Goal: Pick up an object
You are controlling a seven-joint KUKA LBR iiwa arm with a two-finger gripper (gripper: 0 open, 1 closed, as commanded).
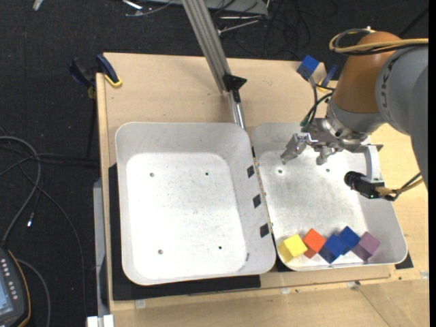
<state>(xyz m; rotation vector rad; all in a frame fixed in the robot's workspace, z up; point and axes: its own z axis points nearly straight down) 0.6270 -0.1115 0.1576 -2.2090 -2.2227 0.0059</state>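
Along the near wall of the right bin [388, 213] lie a yellow block [293, 246], an orange block [314, 241], a blue block [340, 243] and a purple block [366, 245], packed in a row. My gripper [306, 152] hangs over the far part of the same bin, well away from the blocks. Its two fingers are spread open with nothing between them.
The left bin [129, 182] sits beside the right one on the wooden bench. A slanted metal pole [208, 39] crosses the back. A small blue cube [308, 65] rests on the bench behind the right bin, and a blue-yellow clamp [105, 70] at the far left corner.
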